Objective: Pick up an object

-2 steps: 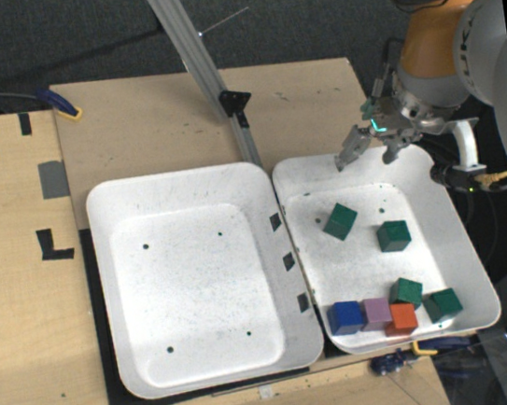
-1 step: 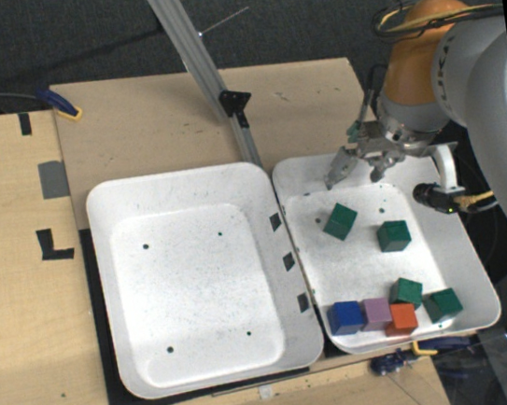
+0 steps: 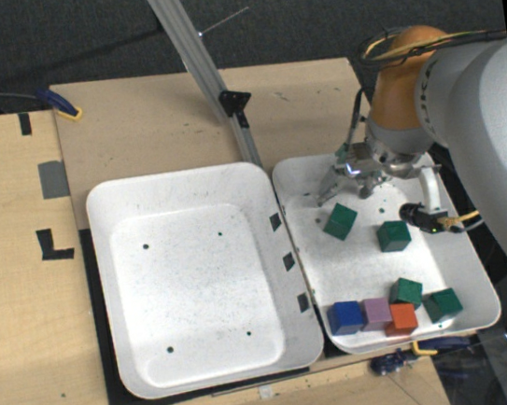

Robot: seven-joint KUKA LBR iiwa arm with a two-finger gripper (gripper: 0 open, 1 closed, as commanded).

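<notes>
I see the gripper [image 3: 350,184] low in the right bin [image 3: 460,256], its fingers spread open and holding nothing, just above a tilted green cube [image 3: 339,222]. It looks slightly off to one side, so the fingers may push the cube away. I can read no label or writing anywhere.

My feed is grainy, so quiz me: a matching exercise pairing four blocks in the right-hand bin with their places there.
Things:
1. blue block
2. orange block
3. purple block
4. tilted green block

Places:
A. between the blue and orange blocks
B. apart from the others, just below the gripper
C. left end of the front row
D. front row, right of the purple block, below a green one

Pairs: 1-C, 2-D, 3-A, 4-B
</notes>
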